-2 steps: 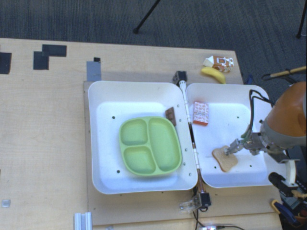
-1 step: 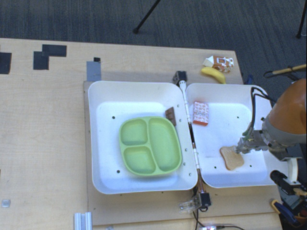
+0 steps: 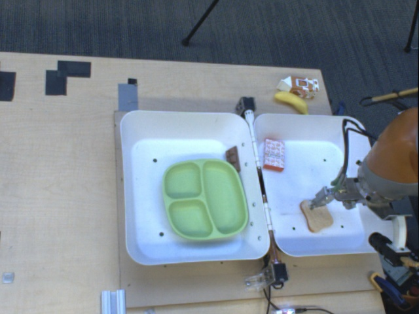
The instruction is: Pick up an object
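A tan slice of toast (image 3: pixel 317 218) lies near the front of the right bin (image 3: pixel 294 175). My gripper (image 3: pixel 321 199) hangs low right over the toast's upper edge, reaching in from the right under the orange band. A red and white packet (image 3: pixel 273 154) lies at the back left of that bin, apart from the gripper. In the left bin (image 3: pixel 144 175) a green three-part plate (image 3: pixel 205 200) lies flat, with a small brown piece (image 3: pixel 232 155) just behind it.
A banana (image 3: pixel 291 101) and a small carton (image 3: pixel 301 84) lie on the bench behind the right bin. A black clamp (image 3: pixel 246 104) sits at the back where the bins meet. Cables run near the front edge (image 3: pixel 268 280).
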Controlling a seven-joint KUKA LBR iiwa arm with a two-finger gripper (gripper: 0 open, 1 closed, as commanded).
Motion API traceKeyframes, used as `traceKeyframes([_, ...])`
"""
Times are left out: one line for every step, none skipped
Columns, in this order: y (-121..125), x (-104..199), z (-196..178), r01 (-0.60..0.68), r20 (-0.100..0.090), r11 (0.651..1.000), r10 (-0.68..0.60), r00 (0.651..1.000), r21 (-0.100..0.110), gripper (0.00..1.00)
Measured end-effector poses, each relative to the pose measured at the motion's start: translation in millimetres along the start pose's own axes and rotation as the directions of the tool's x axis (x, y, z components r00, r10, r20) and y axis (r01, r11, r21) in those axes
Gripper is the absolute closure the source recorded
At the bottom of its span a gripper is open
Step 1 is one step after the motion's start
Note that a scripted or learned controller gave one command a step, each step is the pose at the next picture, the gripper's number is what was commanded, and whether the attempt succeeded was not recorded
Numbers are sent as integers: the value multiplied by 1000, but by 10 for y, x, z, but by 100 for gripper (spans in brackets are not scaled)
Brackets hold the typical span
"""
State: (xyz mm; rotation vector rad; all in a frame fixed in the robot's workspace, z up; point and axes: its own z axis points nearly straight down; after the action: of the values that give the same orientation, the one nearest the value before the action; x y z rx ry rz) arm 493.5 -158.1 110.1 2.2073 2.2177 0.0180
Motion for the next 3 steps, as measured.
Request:
traceKeyframes([-45, 652, 233, -1, 0, 1000, 1, 1000, 9, 0])
traceKeyframes([-23, 652, 122, 1, 0, 1000, -1, 1000, 4, 100])
traceKeyframes([-37, 1530, -749, 1, -3, 1000, -1, 1000, 14, 100])
